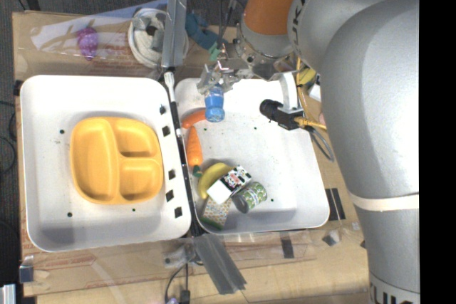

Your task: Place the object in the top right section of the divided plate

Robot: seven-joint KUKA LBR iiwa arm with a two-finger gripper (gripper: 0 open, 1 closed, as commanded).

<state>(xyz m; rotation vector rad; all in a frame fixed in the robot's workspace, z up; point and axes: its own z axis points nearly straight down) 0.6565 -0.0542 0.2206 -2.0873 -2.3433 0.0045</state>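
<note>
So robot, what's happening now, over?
Gripper over right bin, at blue object. Yellow divided plate in left bin. Divider wall between.

Arm in from right — wrist bent, tool [214,85] pointing down.

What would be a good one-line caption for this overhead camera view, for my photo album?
A grey robot arm's gripper holds a small blue object over the right bin; the yellow divided plate waits in the left bin.

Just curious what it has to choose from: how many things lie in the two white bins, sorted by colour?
Yellow: 2, plate, banana
Orange: 1, carrot
Blue: 1, bottle
Green: 1, can
Black and white: 1, small box
Total: 6
</note>
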